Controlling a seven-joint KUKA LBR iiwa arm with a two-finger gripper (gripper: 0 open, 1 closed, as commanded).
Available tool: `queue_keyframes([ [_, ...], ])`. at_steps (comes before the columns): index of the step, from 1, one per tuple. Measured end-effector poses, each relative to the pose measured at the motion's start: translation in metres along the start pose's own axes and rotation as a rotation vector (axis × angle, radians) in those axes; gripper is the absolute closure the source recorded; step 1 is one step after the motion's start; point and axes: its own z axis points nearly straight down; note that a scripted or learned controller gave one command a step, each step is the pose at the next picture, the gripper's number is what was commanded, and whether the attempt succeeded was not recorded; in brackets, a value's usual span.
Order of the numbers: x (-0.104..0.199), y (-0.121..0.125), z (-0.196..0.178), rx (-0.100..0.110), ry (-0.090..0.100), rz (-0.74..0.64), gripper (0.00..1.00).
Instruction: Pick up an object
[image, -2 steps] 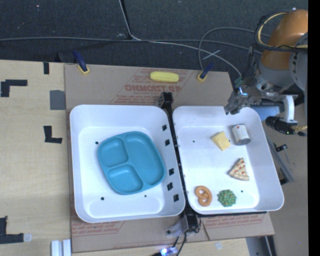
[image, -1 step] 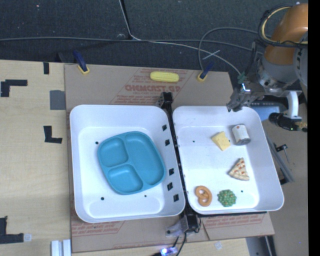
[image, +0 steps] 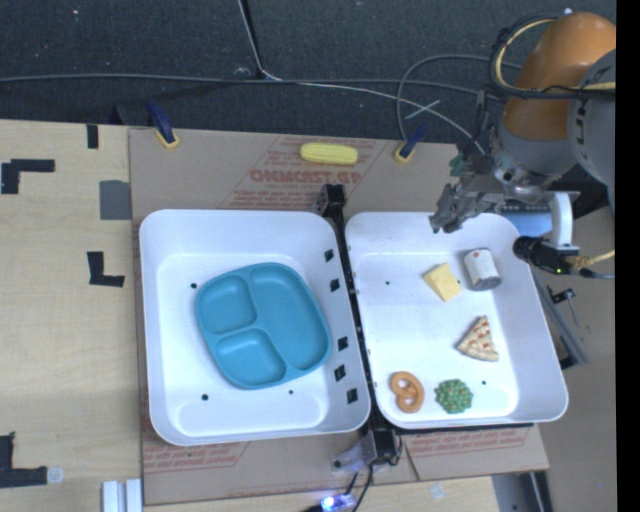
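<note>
Hand (image: 450, 216) over the right bin's (image: 535, 400) back edge, holding nothing
Can't tell how wide it stands. Right bin has yellow block (image: 441, 281), small can (image: 481, 268) just beside it, pizza slice (image: 479, 340), pretzel (image: 406, 391), green broccoli (image: 454, 396); all apart from the hand. Left bin (image: 160, 330) holds blue divided plate (image: 262, 324). Yellow banana (image: 328, 153) on desk behind bins

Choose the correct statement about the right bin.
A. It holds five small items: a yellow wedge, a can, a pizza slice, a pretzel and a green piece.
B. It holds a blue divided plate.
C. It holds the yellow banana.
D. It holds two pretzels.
A: the right bin holds the yellow wedge, can, pizza slice, pretzel and green piece.
</note>
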Motion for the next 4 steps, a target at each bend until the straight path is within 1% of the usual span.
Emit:
queue_keyframes([
  [2,0.110,-0.043,0.026,0.003,0.001,-0.001,1.00],
  [4,0.205,-0.074,0.038,0.003,-0.001,-0.001,1.00],
])
